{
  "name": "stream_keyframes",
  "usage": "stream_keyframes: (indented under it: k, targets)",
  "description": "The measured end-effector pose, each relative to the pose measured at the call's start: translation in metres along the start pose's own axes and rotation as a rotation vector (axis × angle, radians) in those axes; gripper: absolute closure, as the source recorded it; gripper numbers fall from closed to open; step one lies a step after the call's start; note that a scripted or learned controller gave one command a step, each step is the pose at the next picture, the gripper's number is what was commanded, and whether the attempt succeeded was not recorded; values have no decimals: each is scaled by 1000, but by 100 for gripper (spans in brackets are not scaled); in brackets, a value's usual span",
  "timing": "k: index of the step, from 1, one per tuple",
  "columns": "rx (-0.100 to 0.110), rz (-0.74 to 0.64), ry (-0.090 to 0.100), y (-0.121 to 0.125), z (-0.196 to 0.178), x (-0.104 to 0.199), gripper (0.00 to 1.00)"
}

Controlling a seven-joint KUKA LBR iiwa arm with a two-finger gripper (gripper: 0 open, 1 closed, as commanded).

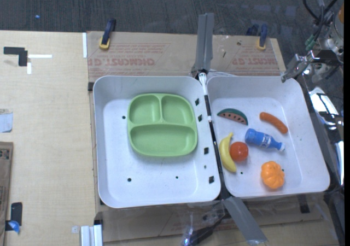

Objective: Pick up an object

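The task has not really started. All the toy food lies in the right bin (306, 130), and nothing has been lifted. There is a watermelon slice (233, 115), a sausage (273, 122), a blue bottle (263, 140), a banana (227, 153), a red tomato (239, 151) touching the banana, and an orange pumpkin (272, 175). The left bin (104, 146) holds a green plate (162, 125) with three parts.

The hand (298, 67) sits up by the far right corner of the right bin, away from the food. It is too small and blurry to tell how it is set, and nothing can be seen in it. It must come down over one toy and grab it.

Red letters on the cardboard (147, 56) behind the bins are upside down and seem to say "CHEMCAST GP". The bottle's label is too small to read.
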State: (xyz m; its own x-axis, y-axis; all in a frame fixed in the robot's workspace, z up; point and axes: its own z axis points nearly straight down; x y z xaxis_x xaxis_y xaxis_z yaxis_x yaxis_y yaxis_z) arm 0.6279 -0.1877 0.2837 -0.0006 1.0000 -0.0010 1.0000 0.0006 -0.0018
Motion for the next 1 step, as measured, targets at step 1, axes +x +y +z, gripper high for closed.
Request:
stream_keyframes:
  k: [1]
  targets:
    - [0, 66, 1, 12, 149, -29, 0]
